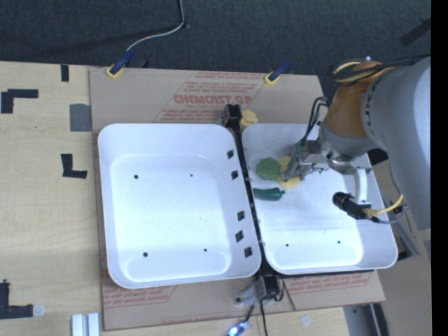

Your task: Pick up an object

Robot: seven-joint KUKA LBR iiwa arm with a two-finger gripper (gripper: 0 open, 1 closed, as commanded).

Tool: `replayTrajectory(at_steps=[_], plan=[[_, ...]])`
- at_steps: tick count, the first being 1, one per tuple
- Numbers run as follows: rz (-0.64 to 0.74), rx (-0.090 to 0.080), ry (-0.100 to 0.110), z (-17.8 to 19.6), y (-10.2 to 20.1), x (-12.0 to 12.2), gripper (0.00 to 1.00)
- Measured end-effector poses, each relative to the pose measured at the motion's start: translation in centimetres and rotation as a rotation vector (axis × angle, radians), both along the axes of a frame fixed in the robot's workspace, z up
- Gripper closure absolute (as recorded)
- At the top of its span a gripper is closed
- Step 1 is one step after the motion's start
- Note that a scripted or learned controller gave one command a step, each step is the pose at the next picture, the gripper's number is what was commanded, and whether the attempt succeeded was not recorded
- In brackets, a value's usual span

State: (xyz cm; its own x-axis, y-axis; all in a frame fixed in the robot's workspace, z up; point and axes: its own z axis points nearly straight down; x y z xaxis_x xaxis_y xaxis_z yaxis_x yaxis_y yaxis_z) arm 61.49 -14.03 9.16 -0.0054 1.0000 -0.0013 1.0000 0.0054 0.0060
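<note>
At the far left the wooden bench (pixel 42 208) carries several black tape marks (pixel 70 166) and a grey patch. A sheet of cardboard (pixel 203 96) with red printing lies on it under the 2 bins, pinned at its far edge by 2 blue-and-yellow clamps (pixel 120 63), and a thin white cable (pixel 164 30) trails from the left one across the dark floor behind.

The left bin (pixel 112 187) is a shallow white tray showing 4 small dark dots on its floor. A row of black clips (pixel 240 208) runs down the seam where it meets the right bin (pixel 378 257).

In the right bin, toward its far left part, 3 small things sit close together: a round green knobbly object (pixel 267 167), a yellow object (pixel 289 175) just beside it on the right (partly hidden by the gripper), and a dark green elongated object (pixel 269 193) lying flat nearer the camera, just below the round one.

The gripper (pixel 299 165) is down among these, right at the yellow object and just beside the round green one. Whether it is spread or pinching something cannot be told here; the dark metal parts blur together at that spot. Behind it the grey arm (pixel 406 131) with its orange band (pixel 344 114) comes in from the right, cables looping beside the wrist.
</note>
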Motion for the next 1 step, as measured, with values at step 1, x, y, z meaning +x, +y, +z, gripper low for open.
replayTrajectory(at_steps=[1], plan=[[-0.004, 0.018, 0.043, 1.55, -7.43, 4.90, 1.00]])
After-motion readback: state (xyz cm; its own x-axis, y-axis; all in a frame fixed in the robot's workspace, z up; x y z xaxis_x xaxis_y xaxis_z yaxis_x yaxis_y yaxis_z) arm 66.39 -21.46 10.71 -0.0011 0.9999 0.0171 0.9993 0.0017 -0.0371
